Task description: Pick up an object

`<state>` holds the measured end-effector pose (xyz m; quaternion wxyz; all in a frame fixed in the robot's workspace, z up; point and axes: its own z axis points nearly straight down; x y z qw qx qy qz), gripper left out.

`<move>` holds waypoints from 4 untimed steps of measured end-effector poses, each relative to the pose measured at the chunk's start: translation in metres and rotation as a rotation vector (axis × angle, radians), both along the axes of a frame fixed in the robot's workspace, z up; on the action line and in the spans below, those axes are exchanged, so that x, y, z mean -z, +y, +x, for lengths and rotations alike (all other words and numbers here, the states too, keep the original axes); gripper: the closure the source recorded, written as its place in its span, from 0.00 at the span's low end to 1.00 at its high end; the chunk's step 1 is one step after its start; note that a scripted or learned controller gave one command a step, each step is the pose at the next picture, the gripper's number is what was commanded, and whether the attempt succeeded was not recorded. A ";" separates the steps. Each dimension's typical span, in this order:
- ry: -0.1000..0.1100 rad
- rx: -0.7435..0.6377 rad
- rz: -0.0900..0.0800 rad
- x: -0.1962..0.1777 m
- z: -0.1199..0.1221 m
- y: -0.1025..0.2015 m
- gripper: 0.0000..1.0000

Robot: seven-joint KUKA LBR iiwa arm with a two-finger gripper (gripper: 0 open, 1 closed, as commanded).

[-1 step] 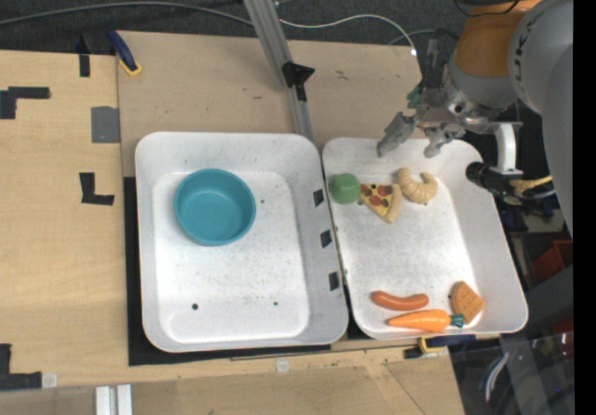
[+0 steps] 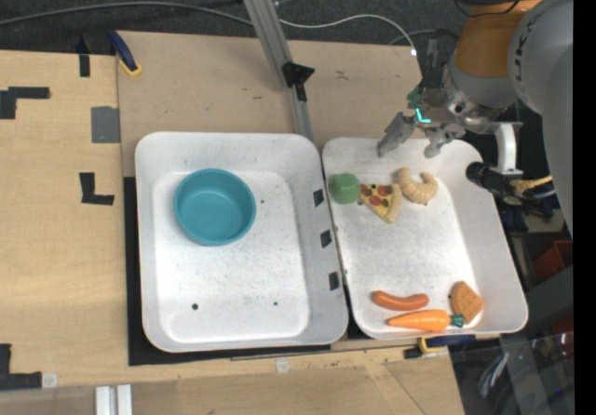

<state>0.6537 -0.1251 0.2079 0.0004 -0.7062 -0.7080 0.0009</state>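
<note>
Left bin [image 2: 158,311]: bowl [image 2: 215,207] lying toward 10 o'clock. Right bin [image 2: 484,246], just beside the left one at 3 o'clock: cup [image 2: 345,187] at 10 o'clock; pizza slice [image 2: 380,200] just beside it at 3 o'clock; croissant [image 2: 417,186] next along at 3 o'clock. At 6 o'clock, sausage [image 2: 399,300] with carrot [image 2: 421,319] just before it; bread [image 2: 467,301] at 5 o'clock. Gripper [image 2: 415,140] above the 12 o'clock rim, behind the croissant.

Arm [image 2: 549,32] at 2 o'clock: grey rounded casing, with an orange band [image 2: 489,41] noted above the wrist. Black cables are looped over the orange section. The gripper [image 2: 414,139] is seen as dull grey metal, a small teal light at its base.
</note>
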 end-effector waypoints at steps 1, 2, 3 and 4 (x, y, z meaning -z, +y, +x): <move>0.005 0.001 0.001 0.054 -0.002 0.011 0.00; -0.008 0.000 -0.003 0.112 0.003 0.011 0.00; -0.006 -0.001 -0.002 0.117 0.004 0.012 0.00; -0.006 -0.003 -0.002 0.107 0.004 0.013 1.00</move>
